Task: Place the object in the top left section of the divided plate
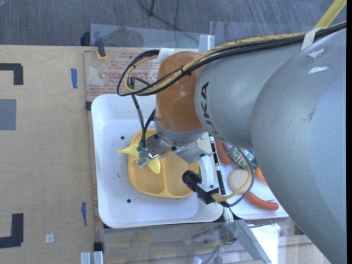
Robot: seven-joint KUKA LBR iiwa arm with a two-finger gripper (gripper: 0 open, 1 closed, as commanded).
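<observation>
Pale plywood benching (44,164) and grey carpet lie behind the scene, with two shallow white plastic bins set side by side upon the bench.

At the gripper (147,154), a small yellow banana-shaped toy (132,150) is seen at the tip, its pointed end projecting toward the left edge of the left white bin (110,202). Whether the jaws are closed on it cannot be told, since the tips are hidden by the wrist and by the toy itself; a second yellow lobe (155,165) hangs just below, and it cannot be decided whether this belongs to the toy.

Beneath the gripper a yellow divided plastic plate (159,186) rests on the floor of the left bin, nearer its right wall. The toy is placed over the plate's upper left rim, partly beyond it; contact with the plate cannot be judged.

Above, the orange band (176,92) and grey arm (286,120) cover the upper part of the plate, so the top left section is largely hidden. Black and yellow cables (135,84) loop beside the wrist. In the right white bin (242,212), an orange carrot-shaped toy (258,201) and a pale rounded item (238,179) are visible.

The placing step is judged to be in hand. A small shift inward over the section would be called for next, followed by release and a straight lift.
</observation>
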